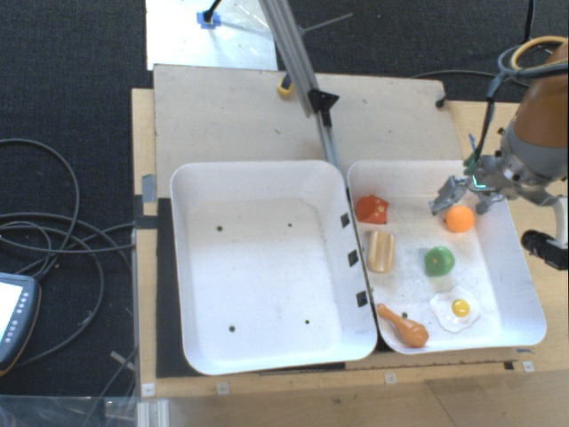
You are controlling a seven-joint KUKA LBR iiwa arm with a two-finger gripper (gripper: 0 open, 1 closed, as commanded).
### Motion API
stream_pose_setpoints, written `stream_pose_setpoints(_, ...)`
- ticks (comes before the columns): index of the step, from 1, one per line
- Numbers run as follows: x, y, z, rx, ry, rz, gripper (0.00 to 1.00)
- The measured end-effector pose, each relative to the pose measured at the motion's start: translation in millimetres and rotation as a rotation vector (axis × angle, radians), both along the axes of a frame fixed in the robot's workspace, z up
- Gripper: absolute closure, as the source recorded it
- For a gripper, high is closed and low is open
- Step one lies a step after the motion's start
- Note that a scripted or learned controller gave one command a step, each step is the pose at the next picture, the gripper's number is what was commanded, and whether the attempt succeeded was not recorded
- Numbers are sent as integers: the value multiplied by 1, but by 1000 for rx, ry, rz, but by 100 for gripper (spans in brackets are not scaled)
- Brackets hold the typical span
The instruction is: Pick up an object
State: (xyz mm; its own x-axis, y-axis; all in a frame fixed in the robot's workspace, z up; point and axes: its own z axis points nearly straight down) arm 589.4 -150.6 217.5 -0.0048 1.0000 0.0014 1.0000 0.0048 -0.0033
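- Reaching in from the right, the grey arm (538, 140) with its orange band is being seen over the right bin (511, 265), wrist angled down toward the bin's upper part.
- The claw (462, 196) is being held spread, its two grey fingers (444, 198) splayed to either side above an orange ball (460, 219); nothing is being gripped between them.
- The ball is being seen just below the fingertips, close to them; whether it is being touched cannot be told at this slant.
- The ball is round, plain orange, smooth-looking, and is lying in the upper right part of the right bin, near its far wall.
- Other items are being noted in the same bin: a red block (372, 209) at upper left, a tan cylinder (380, 251) just below it, a green round piece (438, 261) in the middle, a fried egg toy (456, 310) below that, and an orange carrot-like piece (402, 325) near the front rim.
- The left bin (191, 265) is being seen beside it, the two bins' rims touching along the middle.
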Motion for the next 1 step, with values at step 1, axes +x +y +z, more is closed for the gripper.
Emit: stream_pose_setpoints(1,1,0,2,-1,-4,0,0)
